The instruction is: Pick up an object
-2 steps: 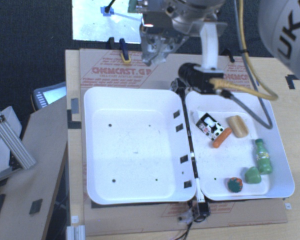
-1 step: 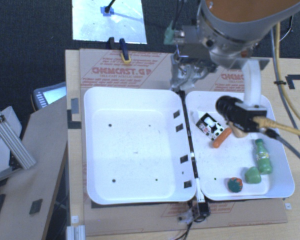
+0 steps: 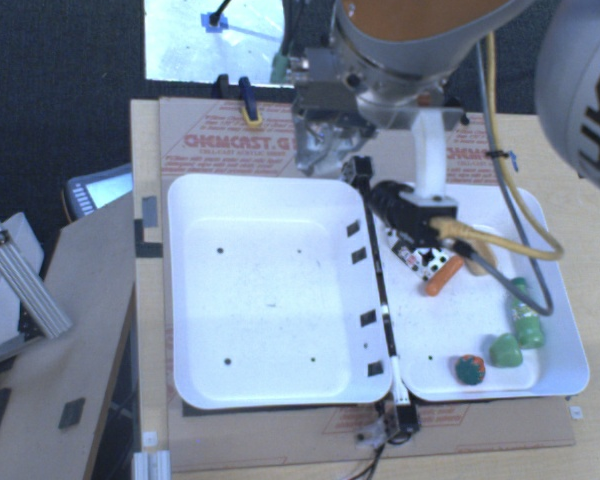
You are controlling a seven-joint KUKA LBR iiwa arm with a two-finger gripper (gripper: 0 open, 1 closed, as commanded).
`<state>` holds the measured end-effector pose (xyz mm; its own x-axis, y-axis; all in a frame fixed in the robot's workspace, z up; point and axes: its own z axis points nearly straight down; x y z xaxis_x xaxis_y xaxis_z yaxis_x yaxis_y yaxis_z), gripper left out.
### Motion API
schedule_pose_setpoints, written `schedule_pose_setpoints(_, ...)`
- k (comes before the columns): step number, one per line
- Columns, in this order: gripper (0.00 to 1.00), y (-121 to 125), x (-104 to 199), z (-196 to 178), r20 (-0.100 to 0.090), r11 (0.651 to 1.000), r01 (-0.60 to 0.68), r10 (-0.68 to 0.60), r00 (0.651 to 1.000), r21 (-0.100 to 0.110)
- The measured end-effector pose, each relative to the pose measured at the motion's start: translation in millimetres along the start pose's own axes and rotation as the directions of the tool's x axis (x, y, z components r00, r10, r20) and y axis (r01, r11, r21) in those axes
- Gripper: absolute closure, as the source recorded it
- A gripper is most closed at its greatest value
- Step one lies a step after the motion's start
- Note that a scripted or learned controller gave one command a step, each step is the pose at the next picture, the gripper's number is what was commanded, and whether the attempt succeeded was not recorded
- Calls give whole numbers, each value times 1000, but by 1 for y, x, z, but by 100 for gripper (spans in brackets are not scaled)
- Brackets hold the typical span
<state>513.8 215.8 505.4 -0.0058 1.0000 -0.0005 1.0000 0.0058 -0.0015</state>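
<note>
The grey arm (image 3: pixel 580 88), with its orange band (image 3: pixel 420 8), reaches in from the upper right and covers much of the far side of the scene. Under it the pale tabletop (image 3: pixel 145 148) carries a brown cardboard sheet (image 3: pixel 230 143) printed in red, and the two white bins sit side by side on that sheet. The left bin (image 3: pixel 270 298) is the nearer to the tool (image 3: pixel 325 153), which hangs above the bin's far rim, close to the divide between the two bins (whether it is wide or narrow cannot be told from this angle, and nothing is seen held in it). The right bin (image 3: pixel 420 318) holds all the loose things. A cluster of green pieces (image 3: pixel 526 325) lies near its right wall. An orange stick (image 3: pixel 445 276) lies tilted near the middle, just beside a small white block with black spots (image 3: pixel 435 260). A small teal and red ball (image 3: pixel 469 369) rests near the front rim. All of them lie well apart from the tool.
</note>
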Motion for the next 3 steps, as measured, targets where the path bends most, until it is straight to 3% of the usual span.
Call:
schedule_pose_setpoints(1, 100, 46, 19, -31, -2, 1000, 0, 0, 1000, -8)
schedule_pose_setpoints(2, 100, -31, -16, -2, 0, 1000, -3, 3, 1000, 2)
schedule_pose_setpoints(3, 100, 37, 10, -31, -2, 1000, -4, 4, 1000, -8)
